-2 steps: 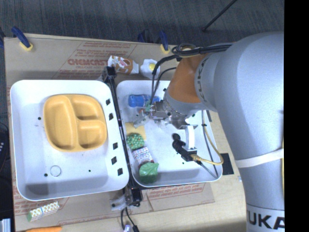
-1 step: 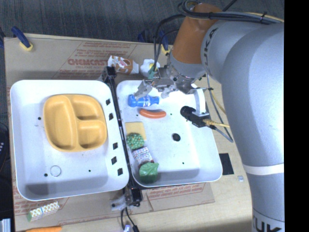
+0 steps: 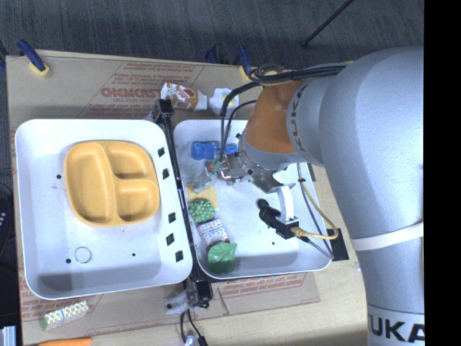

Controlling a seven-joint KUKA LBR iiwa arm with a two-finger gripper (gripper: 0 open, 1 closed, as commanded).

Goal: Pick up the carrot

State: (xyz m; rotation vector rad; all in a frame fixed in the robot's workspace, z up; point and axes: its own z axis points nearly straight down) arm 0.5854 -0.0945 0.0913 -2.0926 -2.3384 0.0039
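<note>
Could not tell the spread of the jaws, wide or narrow, amid the clutter under the wrist. Hung low over the right bin [image 3: 310,265], near its far-left corner. Found a blue object [image 3: 204,150] just beside, toward the far wall, and a yellowish scrap [image 3: 204,187] just nearer. Noted along the left wall, going toward the near edge: a green patterned ball [image 3: 202,209], a red-and-white packet [image 3: 212,231], a green lump [image 3: 222,255]. Saw a yellow divided plate [image 3: 112,181] in the left bin [image 3: 36,215]. Spotted what looked like the carrot [image 3: 61,342], an orange sliver on the counter [image 3: 72,78] at its near-left corner, outside both bins, near a green-and-white wrapper [image 3: 65,313].
</note>
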